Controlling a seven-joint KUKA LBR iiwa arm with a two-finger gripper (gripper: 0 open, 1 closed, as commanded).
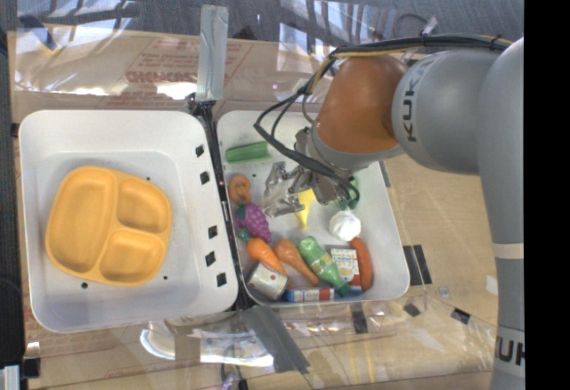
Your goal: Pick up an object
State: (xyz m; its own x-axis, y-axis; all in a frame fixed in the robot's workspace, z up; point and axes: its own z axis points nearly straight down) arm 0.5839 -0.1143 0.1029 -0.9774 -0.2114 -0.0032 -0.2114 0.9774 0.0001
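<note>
A grey floor runs along the top of the camera view, and below it the bench (445, 201) is covered with brown cardboard (134, 68) under clear plastic sheeting; faint red print on the cardboard at about 11 o'clock is too blurred to read. A strip of grey tape (212, 45) runs down to the seam between the two white bins.

The left bin (36, 148) at 9 o'clock holds a yellow divided tray (109, 225) with three compartments. The right bin (392, 219), just right of centre, holds a clutter of toy food: a green cucumber-like piece (247, 150) at its 11 o'clock, an orange round piece (239, 189) and purple grapes (255, 221) along its left wall, two carrots (280, 256) near 6 o'clock, a green bottle (322, 262), a white round object (345, 224), a red sausage-like piece (362, 262), a yellow piece (301, 208) and a small printed carton (265, 281) whose label cannot be read.

The arm (445, 112) enters from 3 o'clock; white letters "KU" show on its grey casing beside the orange band (356, 108), and again near 5 o'clock. The tool (283, 192) hangs low over the middle of the right bin, its metal fingers spread, released, with nothing between them, just above the yellow piece and beside the grapes.
</note>
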